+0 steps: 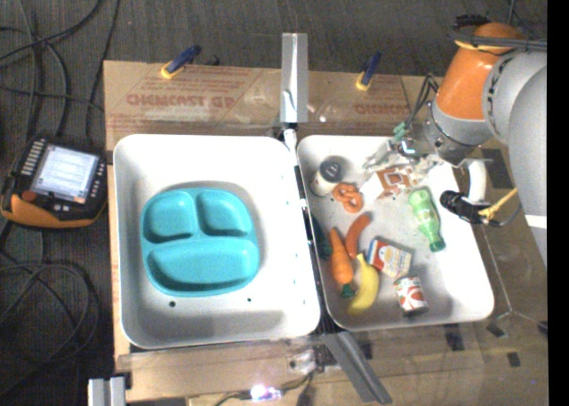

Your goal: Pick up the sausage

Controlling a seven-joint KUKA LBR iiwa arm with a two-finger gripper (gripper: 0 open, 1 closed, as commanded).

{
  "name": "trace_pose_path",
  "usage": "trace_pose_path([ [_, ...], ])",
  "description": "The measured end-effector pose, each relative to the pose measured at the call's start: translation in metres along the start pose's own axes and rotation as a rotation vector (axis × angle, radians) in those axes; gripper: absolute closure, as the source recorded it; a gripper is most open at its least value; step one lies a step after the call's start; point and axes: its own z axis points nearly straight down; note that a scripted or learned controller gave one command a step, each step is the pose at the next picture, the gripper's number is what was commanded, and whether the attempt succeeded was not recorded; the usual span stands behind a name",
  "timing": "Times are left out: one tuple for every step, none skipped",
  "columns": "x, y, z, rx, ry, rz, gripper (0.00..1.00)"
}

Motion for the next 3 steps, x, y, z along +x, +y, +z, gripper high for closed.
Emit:
trace_pose_path([
  [0.019,-0.025,0.009,-0.036,-0.021,-0.154,0.00],
  [0.046,-0.056,0.008,-0.043,-0.023,-0.352,0.00],
  [0.057,-0.082,-0.046,0.030,0.010,-0.174,0.00],
])
